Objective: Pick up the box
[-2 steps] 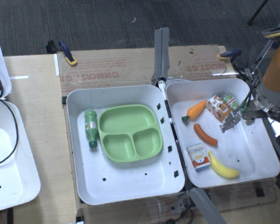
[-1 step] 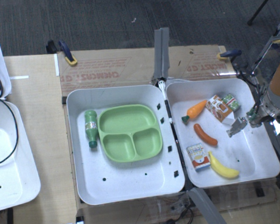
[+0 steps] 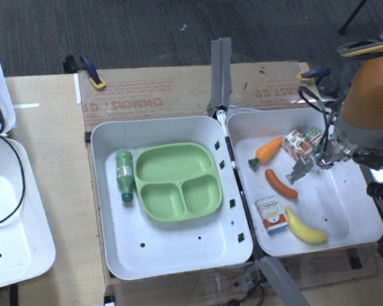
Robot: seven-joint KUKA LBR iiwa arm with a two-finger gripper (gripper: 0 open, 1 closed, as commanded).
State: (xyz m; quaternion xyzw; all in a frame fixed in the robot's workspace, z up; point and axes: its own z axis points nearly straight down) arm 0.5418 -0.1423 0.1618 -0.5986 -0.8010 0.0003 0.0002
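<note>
Arm: the grey arm (image 3: 366, 112) with its orange band comes in from the right side and bends down over the right bin.
Pincer: the pincer (image 3: 300, 171) hangs low in the middle of the right bin, its metal fingers pointing toward the bin's centre; they look slightly apart with nothing between them.
Box: the small box (image 3: 271, 214), white with a red lower edge and a picture on its face, lies flat on the floor of the right bin near the front, apart from the pincer.
Box's neighbours: a yellow banana (image 3: 305, 226) lies just beside the box on its right, and a red sausage (image 3: 281, 183) lies just behind it, between the box and the pincer.
Other things in the right bin: an orange carrot (image 3: 268, 150) sits near the back left, and a colourful packet (image 3: 300, 144) lies just behind the pincer, close to the wrist.
Right bin: the right bin (image 3: 355, 225) is shallow and white, touching its twin along the middle divide.
Left bin: the left bin (image 3: 120, 247) holds a green divided tray (image 3: 178, 180) in its middle, with a green bottle (image 3: 125, 175) lying just beside the tray on its left.
Bench: the bench (image 3: 49, 107) is pale wood, with cardboard showing behind the bins.
</note>
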